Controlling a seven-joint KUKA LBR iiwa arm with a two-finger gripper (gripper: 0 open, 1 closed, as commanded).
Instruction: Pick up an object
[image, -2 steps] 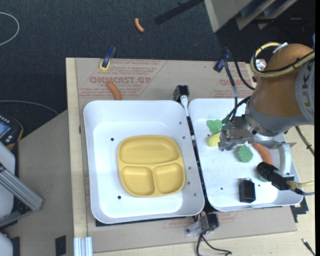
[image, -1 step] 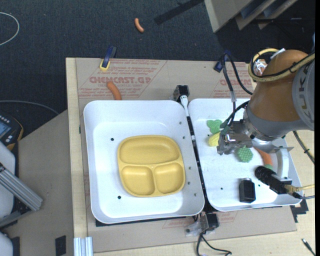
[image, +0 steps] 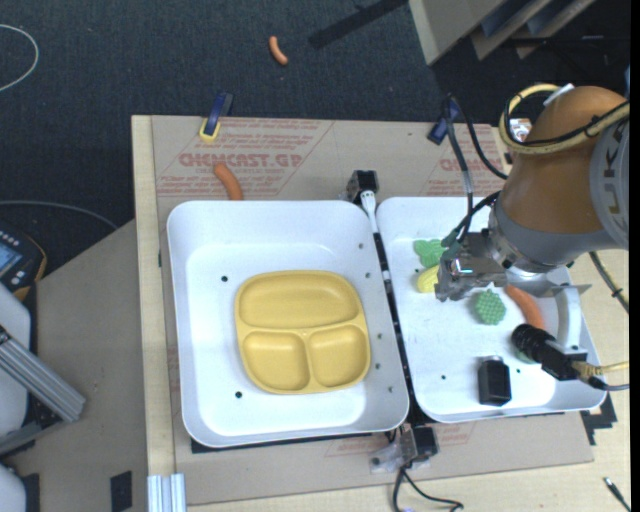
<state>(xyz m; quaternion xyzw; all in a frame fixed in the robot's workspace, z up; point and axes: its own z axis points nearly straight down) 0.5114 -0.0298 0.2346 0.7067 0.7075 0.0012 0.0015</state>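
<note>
The gripper (image: 455, 280) hangs low over the right bin (image: 432, 345), in its rear part, close to the wall it shares with the left bin (image: 200, 300). Its metal body blocks the view beneath, so I cannot tell whether it is parted or closed, and nothing is seen clamped in it.

5 loose things lie in the right bin. A small yellow piece (image: 425, 283) rests on the floor just beside the gripper, on the view's left of it, with its near edge tucked under the metal body. A green leafy piece (image: 428, 250), paler and ragged in outline, lies just behind the yellow one. On the gripper's other side, toward the front of the view, a green knobby ball (image: 488, 307) sits just beside it. An orange carrot-shaped piece (image: 527, 307) lies slanted next to the ball, partly under the arm. A black block (image: 493, 381) lies flat near the front wall, apart from the others.

The left bin holds 1 yellow plate (image: 300, 300) with 3 compartments. An orange sausage-shaped piece (image: 229, 181) lies on the board behind that bin.
</note>
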